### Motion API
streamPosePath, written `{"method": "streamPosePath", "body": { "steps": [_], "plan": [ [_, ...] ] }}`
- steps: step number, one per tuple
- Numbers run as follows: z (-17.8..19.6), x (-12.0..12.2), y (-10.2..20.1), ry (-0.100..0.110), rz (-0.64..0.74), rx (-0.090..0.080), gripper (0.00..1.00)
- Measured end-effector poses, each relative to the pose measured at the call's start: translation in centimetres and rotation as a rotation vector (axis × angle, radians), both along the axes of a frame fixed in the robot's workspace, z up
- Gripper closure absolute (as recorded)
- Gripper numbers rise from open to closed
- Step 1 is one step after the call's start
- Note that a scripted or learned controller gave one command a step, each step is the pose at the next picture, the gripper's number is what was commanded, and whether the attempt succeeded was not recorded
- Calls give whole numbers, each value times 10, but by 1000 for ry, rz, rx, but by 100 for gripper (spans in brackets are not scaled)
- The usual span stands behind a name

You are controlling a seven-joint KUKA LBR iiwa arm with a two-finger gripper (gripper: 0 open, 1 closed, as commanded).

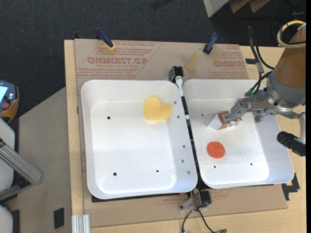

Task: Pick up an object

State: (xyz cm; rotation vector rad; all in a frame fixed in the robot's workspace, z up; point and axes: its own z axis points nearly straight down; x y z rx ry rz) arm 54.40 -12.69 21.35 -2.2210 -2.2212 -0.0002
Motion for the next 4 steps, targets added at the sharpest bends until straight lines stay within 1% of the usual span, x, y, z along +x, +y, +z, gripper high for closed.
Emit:
{"method": "streamPosePath", "body": {
  "steps": [1, 2, 3, 4],
  "plan": [
    [-129, 14, 17, 12, 2, 4, 0],
    [-129, 10, 30, 4, 1, 2, 0],
    [-128, 56, 16, -5, 2, -3, 0],
    [-118, 54, 17, -1, 0, -1, 100]
  ]
}}
